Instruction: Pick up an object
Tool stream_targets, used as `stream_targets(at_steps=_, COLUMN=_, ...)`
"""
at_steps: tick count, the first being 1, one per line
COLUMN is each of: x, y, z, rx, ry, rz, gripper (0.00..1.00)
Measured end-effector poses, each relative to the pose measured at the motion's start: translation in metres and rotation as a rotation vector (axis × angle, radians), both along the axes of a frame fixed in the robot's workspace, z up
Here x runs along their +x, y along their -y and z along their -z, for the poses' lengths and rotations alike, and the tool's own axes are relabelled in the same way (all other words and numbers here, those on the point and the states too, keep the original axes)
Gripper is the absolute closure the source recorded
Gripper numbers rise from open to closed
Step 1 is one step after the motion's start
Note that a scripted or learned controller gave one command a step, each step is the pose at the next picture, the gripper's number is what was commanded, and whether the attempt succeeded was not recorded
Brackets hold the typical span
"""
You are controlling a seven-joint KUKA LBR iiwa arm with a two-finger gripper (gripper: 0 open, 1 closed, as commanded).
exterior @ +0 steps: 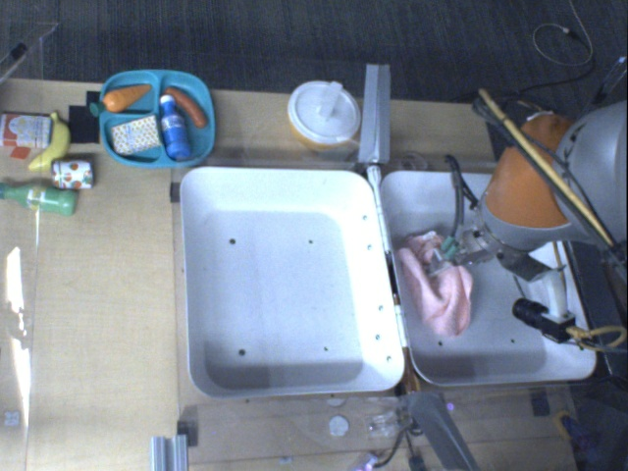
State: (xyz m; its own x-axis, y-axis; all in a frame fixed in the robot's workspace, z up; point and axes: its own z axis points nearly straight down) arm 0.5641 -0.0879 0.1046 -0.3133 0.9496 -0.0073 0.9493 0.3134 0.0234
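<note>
While the arm [559, 180] leans in from the right over the right bin [510, 356], its gripper [453, 250] is down at the pink cloth [437, 285], right on the cloth's upper right corner. Honestly can't make out the jaws from up here, it's a small dark-and-teal blur where metal meets fabric, so whether it's pinching the cloth or just poking it, I can't tell. It does look like it's touching the cloth, or near enough that there's no gap to see.

The cloth itself is bunched up on the bin floor, over on the left half of the right bin, close to the wall it shares with the left bin [285, 283]. It's lying flat-ish, crumpled, with a fold running down toward the bottom.

Orange band on the arm sits just above the wrist, and a thin yellowish rod [545, 165] crosses over it at a slant. Some black cable and a black fitting [535, 314] hang near the right bin's right side.

Off the bins: a white lidded tub [324, 114] just behind them, a blue divided tray [157, 118] of toy food at back left, and next to that a banana [54, 143], a small can [74, 174] and a green bottle [44, 198] lying on the bench [98, 341].
</note>
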Motion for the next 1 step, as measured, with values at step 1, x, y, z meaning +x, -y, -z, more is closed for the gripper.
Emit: stream_targets(at_steps=1, x=0.0113, y=-0.0420, z=-0.0808, rx=-0.002, ry=-0.019, rz=-0.111, gripper=1.00)
